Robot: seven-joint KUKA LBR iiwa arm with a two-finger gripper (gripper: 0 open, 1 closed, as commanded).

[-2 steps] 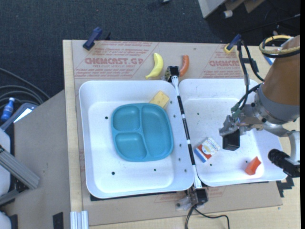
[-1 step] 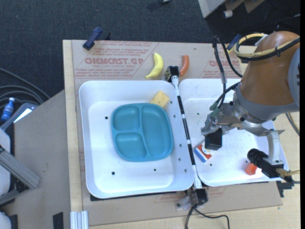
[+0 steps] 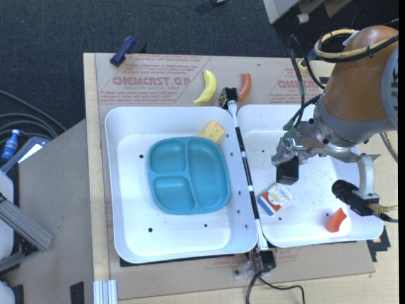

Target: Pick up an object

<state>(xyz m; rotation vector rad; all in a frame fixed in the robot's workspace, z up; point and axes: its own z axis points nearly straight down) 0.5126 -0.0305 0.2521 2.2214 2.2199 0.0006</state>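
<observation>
The packet (image 3: 276,199), white with red and blue, lies in the right bin (image 3: 354,233), near the divider, its long axis running on a slant. The gripper (image 3: 288,170) hangs just above it, toward the bin's far side; I cannot tell how its jaws stand. An orange piece (image 3: 336,220) lies well right of the packet.

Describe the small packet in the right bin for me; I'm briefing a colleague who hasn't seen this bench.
Start at the right bin, the one the arm reaches over. Near its left wall, just below the claw, lies a small white packet with red and blue markings. The only other loose item there, an orange piece, sits further right and is one plain colour.
</observation>
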